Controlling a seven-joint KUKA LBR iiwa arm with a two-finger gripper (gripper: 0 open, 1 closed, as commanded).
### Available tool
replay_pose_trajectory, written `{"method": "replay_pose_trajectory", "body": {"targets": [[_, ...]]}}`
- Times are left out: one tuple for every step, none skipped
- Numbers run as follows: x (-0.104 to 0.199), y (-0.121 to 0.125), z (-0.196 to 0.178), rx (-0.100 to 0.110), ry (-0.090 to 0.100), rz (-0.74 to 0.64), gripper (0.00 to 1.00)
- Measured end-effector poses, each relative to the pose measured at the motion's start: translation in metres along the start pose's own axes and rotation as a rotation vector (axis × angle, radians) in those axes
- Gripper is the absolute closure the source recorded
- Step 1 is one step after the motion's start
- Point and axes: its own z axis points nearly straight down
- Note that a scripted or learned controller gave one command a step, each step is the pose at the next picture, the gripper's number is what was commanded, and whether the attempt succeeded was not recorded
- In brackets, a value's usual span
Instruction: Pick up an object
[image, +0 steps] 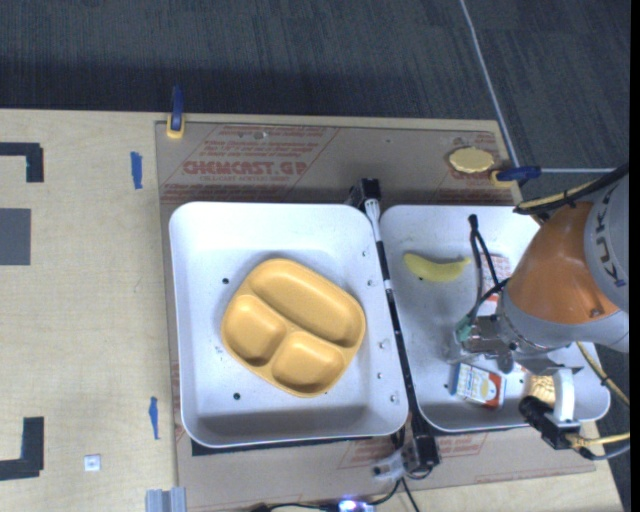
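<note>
Two shallow white bins are set side by side on the desk (80, 330). The left bin (200, 240) is occupied by a yellow compartment tray (292, 325), divided into three hollows and lying tilted near the middle. In the right bin (420, 380), a yellow banana (435, 266) is seen near the far wall, and a small carton (477, 385) with orange and white print lies near the front wall, beside a gold-wrapped item (542, 388). The gripper (490, 345) is lowered into the right bin, just above the carton; whether anything is held cannot be told. The banana lies apart from the gripper, toward the far left of that bin.
</note>
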Motion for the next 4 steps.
{"method": "replay_pose_trajectory", "body": {"targets": [[0.0, 0.0, 0.0, 0.0, 0.0, 0.0, 0.0], [0.0, 0.001, -0.01, -0.004, -0.001, 0.0, 1.0], [0.0, 0.001, -0.01, -0.003, -0.001, 0.0, 0.0], [0.0, 0.003, -0.02, -0.008, -0.002, 0.0, 1.0]]}}
